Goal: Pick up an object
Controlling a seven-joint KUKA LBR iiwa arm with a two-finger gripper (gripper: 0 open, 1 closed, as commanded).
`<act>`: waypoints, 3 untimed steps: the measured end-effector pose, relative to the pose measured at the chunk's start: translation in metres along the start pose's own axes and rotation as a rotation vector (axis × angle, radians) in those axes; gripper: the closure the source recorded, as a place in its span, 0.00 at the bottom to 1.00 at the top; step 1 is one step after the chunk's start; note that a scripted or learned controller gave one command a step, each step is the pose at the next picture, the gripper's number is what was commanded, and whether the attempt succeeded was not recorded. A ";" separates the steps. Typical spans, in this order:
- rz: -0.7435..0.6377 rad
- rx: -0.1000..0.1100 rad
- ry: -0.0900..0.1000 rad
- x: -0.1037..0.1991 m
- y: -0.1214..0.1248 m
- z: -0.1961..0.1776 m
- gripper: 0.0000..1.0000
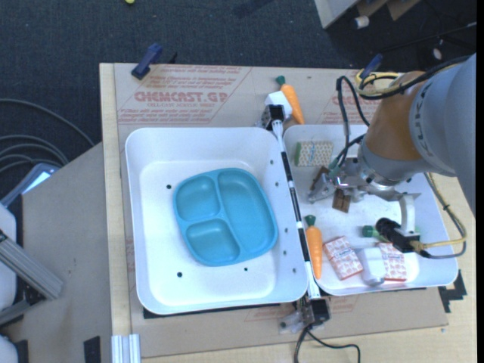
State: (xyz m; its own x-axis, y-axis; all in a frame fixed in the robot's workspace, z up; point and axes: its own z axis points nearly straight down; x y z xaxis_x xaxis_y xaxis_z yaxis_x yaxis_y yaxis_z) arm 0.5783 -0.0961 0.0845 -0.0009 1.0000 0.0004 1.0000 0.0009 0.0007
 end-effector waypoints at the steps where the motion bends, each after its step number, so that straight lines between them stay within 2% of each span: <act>1: 0.000 0.001 -0.001 -0.017 0.036 0.000 0.00; 2: -0.001 -0.001 -0.001 0.005 0.059 0.000 0.00; 3: 0.001 -0.001 -0.002 -0.005 0.062 0.000 0.00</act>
State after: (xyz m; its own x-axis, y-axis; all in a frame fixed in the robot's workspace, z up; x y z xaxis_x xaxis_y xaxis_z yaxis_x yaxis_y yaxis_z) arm 0.6406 -0.1012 0.0849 -0.0003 1.0000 -0.0014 1.0000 0.0003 0.0018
